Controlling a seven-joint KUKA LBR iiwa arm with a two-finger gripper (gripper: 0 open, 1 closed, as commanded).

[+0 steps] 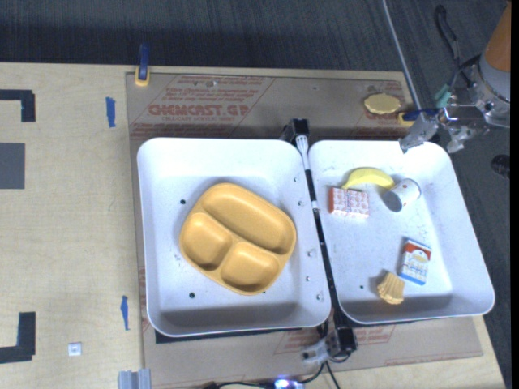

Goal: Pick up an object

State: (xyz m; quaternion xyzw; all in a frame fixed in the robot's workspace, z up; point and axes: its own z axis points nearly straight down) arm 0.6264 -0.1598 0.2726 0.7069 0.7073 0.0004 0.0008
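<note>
The right bin (454,217) holds a yellow banana (366,177), a red-and-white box (349,202), a small grey-white cup (401,194) lying on its side, a blue, red and white carton (414,262) and a small yellow toy (391,288). My gripper (433,138) hangs over the bin's far right corner, above and to the right of the banana and cup. It is open, with nothing between its fingers (412,139).
The left bin (154,217) holds a large yellow compartment tray (236,237). A round yellow piece (383,104) lies on the cardboard behind the right bin. A thin rod and cables run near the arm at the upper right.
</note>
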